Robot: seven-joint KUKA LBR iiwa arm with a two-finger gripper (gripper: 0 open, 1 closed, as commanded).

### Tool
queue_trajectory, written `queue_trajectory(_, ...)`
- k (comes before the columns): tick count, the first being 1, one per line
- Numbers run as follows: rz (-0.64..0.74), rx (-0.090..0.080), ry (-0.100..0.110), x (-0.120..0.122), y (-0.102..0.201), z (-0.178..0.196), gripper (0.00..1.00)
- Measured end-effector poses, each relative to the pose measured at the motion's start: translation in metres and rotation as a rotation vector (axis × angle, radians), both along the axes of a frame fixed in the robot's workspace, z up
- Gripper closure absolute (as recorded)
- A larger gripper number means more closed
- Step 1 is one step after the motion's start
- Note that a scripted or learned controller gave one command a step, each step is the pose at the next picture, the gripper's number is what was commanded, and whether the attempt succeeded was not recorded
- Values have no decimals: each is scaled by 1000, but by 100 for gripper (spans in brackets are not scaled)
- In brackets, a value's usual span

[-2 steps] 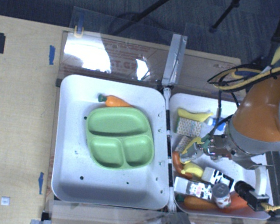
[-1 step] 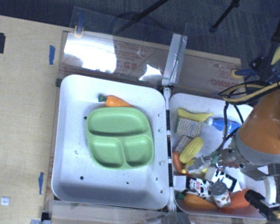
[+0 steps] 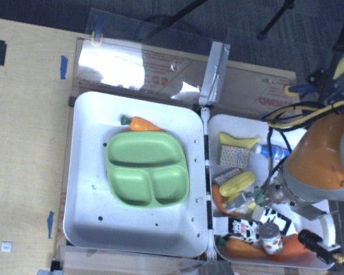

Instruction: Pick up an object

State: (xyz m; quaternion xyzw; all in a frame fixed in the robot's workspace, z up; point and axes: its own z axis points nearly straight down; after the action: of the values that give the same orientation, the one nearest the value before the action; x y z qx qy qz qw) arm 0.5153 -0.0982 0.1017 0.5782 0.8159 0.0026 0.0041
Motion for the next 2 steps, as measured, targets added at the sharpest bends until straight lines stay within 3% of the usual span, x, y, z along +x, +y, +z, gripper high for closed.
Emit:
queue_trajectory(1,165,0,6,21,-7,-15,0)
queue_trajectory(2,-168,1,11,20,30,81,0)
